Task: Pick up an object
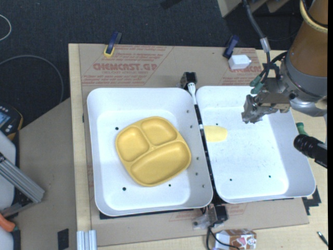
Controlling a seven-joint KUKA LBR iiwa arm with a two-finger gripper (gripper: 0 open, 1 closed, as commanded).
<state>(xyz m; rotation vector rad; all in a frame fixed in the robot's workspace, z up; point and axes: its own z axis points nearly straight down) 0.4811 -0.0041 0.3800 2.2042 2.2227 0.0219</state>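
Dark carpet around a cardboard-topped bench [156,61] with two white bins: left bin [99,139] has a big yellow divided plate [152,151], right bin [270,181] has a small pale yellow piece [215,134] by its left wall. From my end the gripper [252,116] hangs over the right bin's upper area with nothing in it; can't tell if it's spread or closed. Small piece sits to the gripper's left and slightly nearer the camera, long axis roughly left-right, so I'd judge it the closer pick.
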